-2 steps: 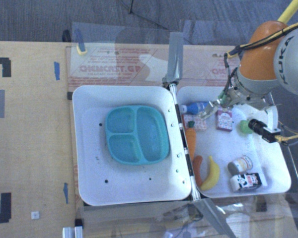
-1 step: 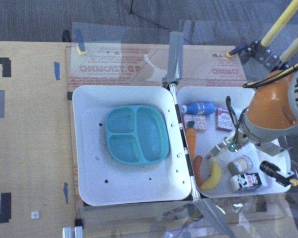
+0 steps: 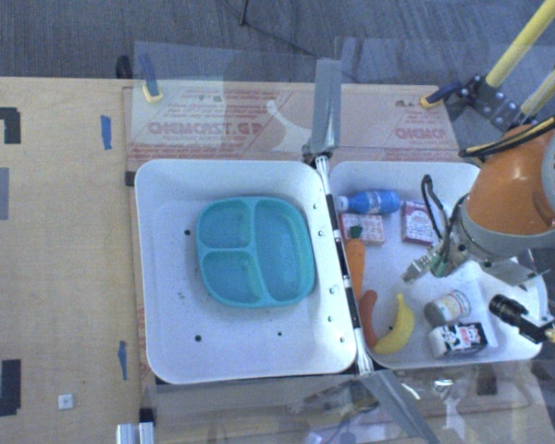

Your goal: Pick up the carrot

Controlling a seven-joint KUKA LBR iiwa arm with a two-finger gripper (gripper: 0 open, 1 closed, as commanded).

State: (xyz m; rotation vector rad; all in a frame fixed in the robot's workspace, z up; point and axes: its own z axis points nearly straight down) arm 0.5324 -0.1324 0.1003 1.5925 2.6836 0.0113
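Carrot (image 3: 355, 259), a slim orange plastic one with a green top, is lying lengthwise along the left wall of the right-hand shallow white bin (image 3: 527, 336), just beside the divider between the two bins. A reddish sausage-shaped toy (image 3: 367, 317) is sitting right below it, and a yellow plastic banana (image 3: 397, 326) is curving just beside that. The grey arm's two-finger gripper (image 3: 424, 266) is hovering over the middle of the same bin, well apart from the carrot and gripping nothing; whether its pincer is open or closed I cannot tell. Reaching the carrot is probably going to mean crowding the wall (a tight spot for fingers). The teal three-compartment plastic plate (image 3: 256, 251) is resting centrally in the left-hand white bin (image 3: 166, 340).
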